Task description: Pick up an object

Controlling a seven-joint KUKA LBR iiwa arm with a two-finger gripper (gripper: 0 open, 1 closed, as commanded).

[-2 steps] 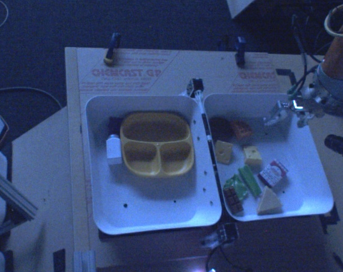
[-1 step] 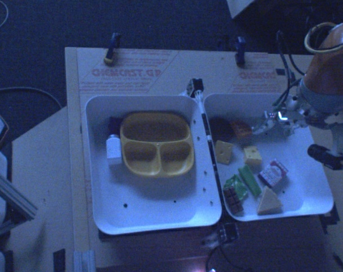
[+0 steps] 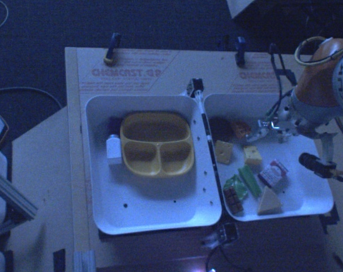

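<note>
The end effector (image 3: 261,132) hovers low in the right bin (image 3: 318,192); whether it is spread or pinched I cannot tell. Nearest, just beyond its tip, lies a small orange-red piece (image 3: 241,128); a yellow cheese cube (image 3: 252,156) sits just below it.

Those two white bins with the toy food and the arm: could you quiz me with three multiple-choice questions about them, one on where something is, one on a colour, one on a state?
1. Where is the yellow divided plate?
A. Left bin
B. Right bin
C. On the bench outside both bins

2. What colour is the band above the arm's wrist?
A. Green
B. Orange
C. White

3. How does the small white bottle stand?
A. On the plate
B. Beside the plate, in the same bin
C. In the other bin

Answers:
1 A: the plate lies inside the left bin.
2 B: the band is orange.
3 B: the bottle sits at the plate's left edge, on the bin floor.
</note>
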